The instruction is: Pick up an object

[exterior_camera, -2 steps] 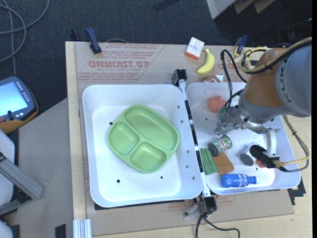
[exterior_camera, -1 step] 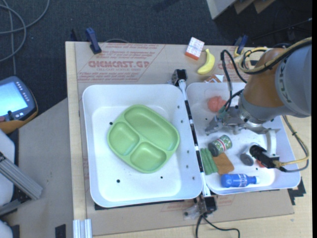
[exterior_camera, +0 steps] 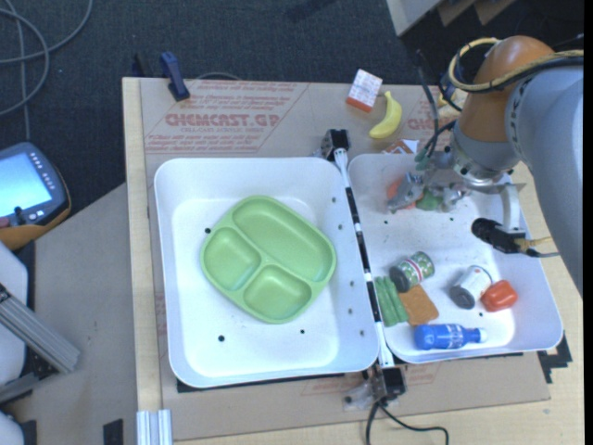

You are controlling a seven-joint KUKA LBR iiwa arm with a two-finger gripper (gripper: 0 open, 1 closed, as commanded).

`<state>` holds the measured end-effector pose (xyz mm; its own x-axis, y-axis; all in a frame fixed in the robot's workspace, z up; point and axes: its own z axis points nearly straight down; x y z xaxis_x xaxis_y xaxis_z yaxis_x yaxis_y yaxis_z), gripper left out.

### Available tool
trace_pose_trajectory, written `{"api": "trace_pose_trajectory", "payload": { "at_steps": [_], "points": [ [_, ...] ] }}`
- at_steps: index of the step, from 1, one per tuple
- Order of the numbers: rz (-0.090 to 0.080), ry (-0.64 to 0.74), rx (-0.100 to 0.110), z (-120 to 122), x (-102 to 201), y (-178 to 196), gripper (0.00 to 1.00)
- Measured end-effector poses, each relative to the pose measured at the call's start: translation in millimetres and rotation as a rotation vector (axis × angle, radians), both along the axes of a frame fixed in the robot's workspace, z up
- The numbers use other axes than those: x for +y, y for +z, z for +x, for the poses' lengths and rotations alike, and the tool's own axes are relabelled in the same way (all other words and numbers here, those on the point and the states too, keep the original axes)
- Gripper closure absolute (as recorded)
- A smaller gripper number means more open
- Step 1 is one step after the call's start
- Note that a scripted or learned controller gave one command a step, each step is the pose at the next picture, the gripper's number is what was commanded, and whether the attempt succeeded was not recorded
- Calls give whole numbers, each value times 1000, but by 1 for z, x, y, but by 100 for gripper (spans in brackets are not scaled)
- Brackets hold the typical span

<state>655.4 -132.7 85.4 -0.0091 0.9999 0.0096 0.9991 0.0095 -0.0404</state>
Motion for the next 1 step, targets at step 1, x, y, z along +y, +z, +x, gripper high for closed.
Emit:
{"api": "trace_pose_trajectory", "payload": {
  "at_steps": [1],
  "points": [
    [-9,-7,6,3,5,1,0]
  ]
}}
